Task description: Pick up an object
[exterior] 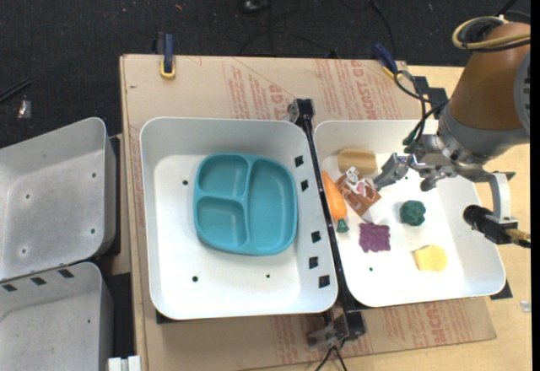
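Camera view had the pincer [411, 171] over the right bin [485, 281], seemingly choosing among toys. Its grip: couldn't tell.

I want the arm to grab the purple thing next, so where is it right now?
The purple piece lies in the right bin, near its left wall, between the small dark green object and the orange carrot-like piece.

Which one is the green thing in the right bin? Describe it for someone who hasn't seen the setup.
Take the right bin, the one crowded with small items. Near its middle, under the arm's wrist, sits a dark green lump. It is the only green rounded piece, with a purple piece to its lower left and a yellow block below it.
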Controlling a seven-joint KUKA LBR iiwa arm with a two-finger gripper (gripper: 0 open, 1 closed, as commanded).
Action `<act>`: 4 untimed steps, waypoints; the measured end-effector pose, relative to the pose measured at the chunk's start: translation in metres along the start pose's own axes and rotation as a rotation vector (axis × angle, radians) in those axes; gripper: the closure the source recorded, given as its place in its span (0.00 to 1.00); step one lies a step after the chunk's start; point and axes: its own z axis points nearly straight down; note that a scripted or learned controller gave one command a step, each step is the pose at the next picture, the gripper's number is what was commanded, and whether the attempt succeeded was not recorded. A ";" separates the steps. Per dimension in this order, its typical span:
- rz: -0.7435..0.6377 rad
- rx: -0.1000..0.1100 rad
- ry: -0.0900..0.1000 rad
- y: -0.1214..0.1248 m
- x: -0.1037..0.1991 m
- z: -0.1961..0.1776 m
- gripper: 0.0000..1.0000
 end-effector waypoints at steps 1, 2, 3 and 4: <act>0.000 0.001 0.001 -0.010 0.004 0.056 0.00; 0.000 0.000 0.000 -0.011 0.004 0.109 0.00; 0.001 -0.001 0.001 -0.011 0.005 0.096 1.00; -0.002 -0.008 -0.001 -0.004 -0.003 0.047 1.00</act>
